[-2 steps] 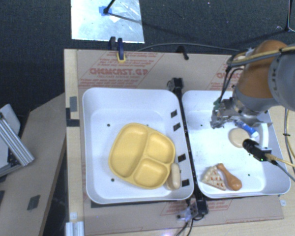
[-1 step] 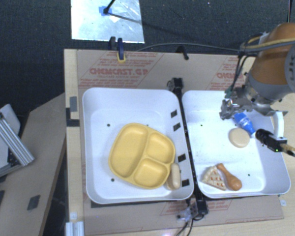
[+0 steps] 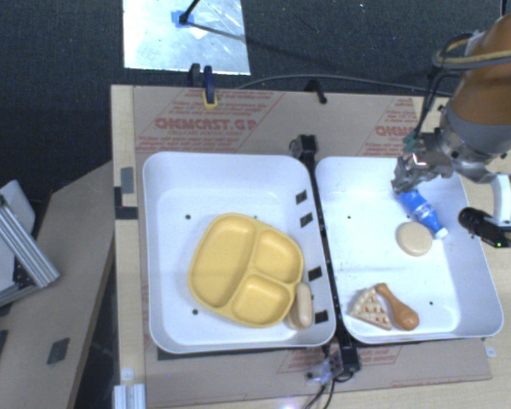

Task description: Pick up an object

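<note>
— Nearest the lens lay the toy food along the front edge of the right bin (image 3: 468, 254): a waffle-patterned wedge (image 3: 368, 307) touching a brown drumstick (image 3: 397, 308), whose thick end sat toward the right.

— And in the left bin (image 3: 166, 228)?

— It held a yellow divided plate (image 3: 243, 269), with a small beige bread-like piece (image 3: 301, 305) just beside its front right corner, against the divider between the bins.

— Where was the gripper (image 3: 411, 175)?

— It was low over the back of the right bin, at the upper end of a blue bottle (image 3: 421, 210).

— Did it have the bottle?

— The upper end of the bottle was hidden under the gripper, so I could not tell whether the jaws were closed on it or how wide they stood.

— Which way did the bottle run?

— Its long axis slanted from the gripper at back left down toward front right, and its lower end pointed at the bin's right wall. A pale round bun (image 3: 415, 239) lay just beside that lower end, toward the front.
</note>
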Robot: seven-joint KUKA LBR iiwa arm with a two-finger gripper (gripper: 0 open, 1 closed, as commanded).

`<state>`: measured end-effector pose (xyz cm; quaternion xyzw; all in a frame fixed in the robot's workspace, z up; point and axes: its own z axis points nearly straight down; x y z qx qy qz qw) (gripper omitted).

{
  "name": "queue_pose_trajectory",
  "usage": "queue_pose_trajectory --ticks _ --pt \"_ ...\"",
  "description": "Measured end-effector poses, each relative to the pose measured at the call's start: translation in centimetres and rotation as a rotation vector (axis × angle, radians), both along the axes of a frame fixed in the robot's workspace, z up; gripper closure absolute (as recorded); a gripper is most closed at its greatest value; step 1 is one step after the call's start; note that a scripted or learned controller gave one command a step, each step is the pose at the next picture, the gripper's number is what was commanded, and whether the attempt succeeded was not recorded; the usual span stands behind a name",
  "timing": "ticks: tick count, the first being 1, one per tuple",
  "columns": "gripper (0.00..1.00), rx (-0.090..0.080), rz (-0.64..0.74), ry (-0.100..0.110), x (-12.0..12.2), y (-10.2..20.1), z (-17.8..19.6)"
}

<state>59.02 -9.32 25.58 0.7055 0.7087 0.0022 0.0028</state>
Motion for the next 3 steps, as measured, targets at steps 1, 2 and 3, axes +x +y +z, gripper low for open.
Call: queue_pose_trajectory --ticks 1,2,3 --pt "1.00 0.002 0.005 0.004 1.0 5.2 0.4" --pt "1.00 0.003 0.005 0.004 1.7 11.2 0.5" --pt "1.00 0.003 0.005 0.005 1.3 16.3 0.3"
